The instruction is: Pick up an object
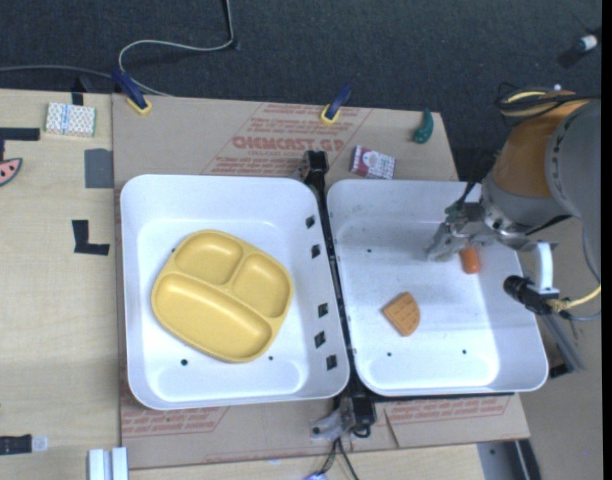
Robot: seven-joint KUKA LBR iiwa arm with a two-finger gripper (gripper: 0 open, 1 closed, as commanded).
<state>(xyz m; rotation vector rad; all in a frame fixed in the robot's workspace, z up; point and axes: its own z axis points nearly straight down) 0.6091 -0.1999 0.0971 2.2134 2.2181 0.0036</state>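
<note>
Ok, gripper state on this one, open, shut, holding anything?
Gripper: low over the right bin, beside a small orange object; whether it is open, shut or gripping cannot be told.

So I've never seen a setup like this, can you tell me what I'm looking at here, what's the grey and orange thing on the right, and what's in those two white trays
This is one photo from a camera fixed above a workbench, looking down at a slant. The grey and orange thing is a robot arm reaching in from the right. At its end is a gripper, the part meant for picking things up, low over the right bin.

The two white trays are shallow bins side by side. The left bin holds a yellow divided plate with three compartments. The right bin holds a tan, cracker-like piece near its middle and a small orange object right beside the gripper. I cannot tell whether the gripper holds anything.

The bins rest on a cardboard sheet, and a small red and white packet lies behind them.
</note>
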